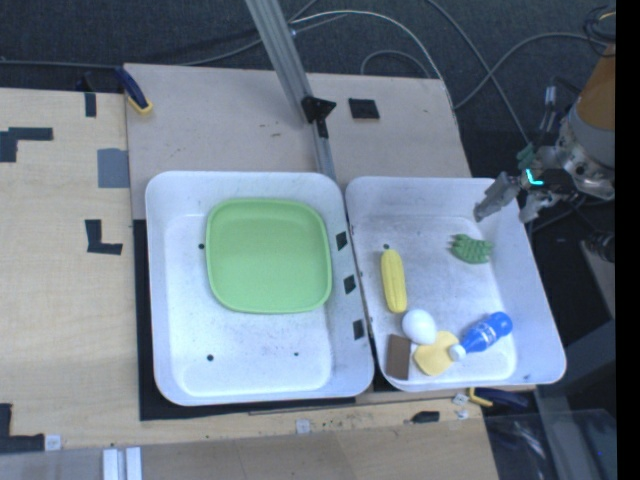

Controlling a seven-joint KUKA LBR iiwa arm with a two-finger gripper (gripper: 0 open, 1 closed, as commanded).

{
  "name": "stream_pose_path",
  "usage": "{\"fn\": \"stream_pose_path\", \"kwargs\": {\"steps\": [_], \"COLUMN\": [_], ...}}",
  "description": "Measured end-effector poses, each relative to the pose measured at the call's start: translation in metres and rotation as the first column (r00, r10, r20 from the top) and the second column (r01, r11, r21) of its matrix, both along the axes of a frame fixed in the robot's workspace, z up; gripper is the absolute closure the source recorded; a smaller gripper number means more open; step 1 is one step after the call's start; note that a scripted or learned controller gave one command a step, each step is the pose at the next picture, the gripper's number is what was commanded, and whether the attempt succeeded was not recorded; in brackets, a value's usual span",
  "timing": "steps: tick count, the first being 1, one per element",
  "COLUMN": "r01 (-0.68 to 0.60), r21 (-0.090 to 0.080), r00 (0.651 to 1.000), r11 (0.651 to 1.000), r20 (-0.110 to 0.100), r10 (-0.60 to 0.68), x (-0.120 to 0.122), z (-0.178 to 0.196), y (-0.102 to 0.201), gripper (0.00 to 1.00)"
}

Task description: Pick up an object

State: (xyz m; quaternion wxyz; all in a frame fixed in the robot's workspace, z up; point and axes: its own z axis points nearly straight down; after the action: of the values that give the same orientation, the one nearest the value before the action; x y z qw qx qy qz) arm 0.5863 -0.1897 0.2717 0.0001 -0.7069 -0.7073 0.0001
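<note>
The gripper point(497, 198) hangs at the upper right rim of the right bin point(420, 196), just above a small green toy point(470, 249); whether its fingers are spread or pressed together I cannot tell from here. Nothing is between them. The toy looks like the nearest thing to pick. It is low and lumpy, so I'd guess the fingers could slide off or nudge it against the bin wall. Further down the same bin lie a yellow corn cob point(394, 280), a white egg point(418, 323), a brown block point(399, 356), a yellow piece point(434, 356) and a blue bottle point(483, 333), crowded together. The left bin point(180, 358) holds a green plate point(268, 255).
</note>
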Motion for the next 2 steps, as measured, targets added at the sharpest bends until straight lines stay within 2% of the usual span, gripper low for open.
{"fn": "stream_pose_path", "kwargs": {"steps": [1,2], "r01": [0.0,0.0], "r21": [0.0,0.001], "r00": [1.0,1.0], "r11": [1.0,1.0], "r20": [0.0,-0.005], "r10": [0.0,0.0], "x": [0.0,-0.001], "z": [0.0,-0.064], "y": [0.0,0.002], "gripper": [0.0,0.0]}}
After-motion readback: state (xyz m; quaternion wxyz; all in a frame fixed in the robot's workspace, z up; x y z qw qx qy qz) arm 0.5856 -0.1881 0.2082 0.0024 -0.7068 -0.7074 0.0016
